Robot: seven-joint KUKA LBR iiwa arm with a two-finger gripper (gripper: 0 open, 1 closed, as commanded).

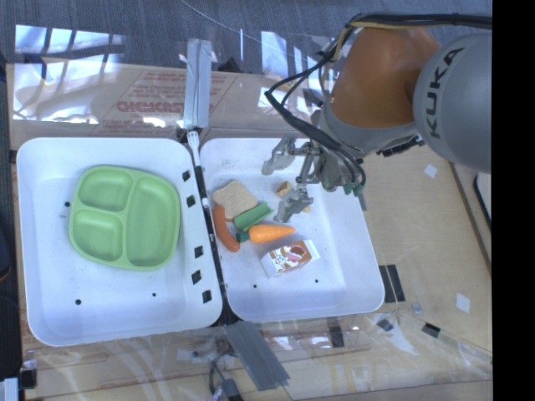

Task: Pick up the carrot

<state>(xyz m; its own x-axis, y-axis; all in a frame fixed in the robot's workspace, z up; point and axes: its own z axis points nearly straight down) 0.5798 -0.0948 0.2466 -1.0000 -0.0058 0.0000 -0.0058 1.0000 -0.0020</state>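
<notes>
carrot [270, 233] — unobstructed, fingers [294, 205] above, blurry

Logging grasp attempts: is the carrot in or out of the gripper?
Out. The carrot lies on the right bin floor; the gripper is just above it.

**Carrot lying flat in the right bin**

The carrot [269, 233] is orange and tapered, lying on its side on the floor of the right bin [351, 257]. Its pointed tip faces right and its blunt end faces left, touching a green item [251, 217].
</notes>
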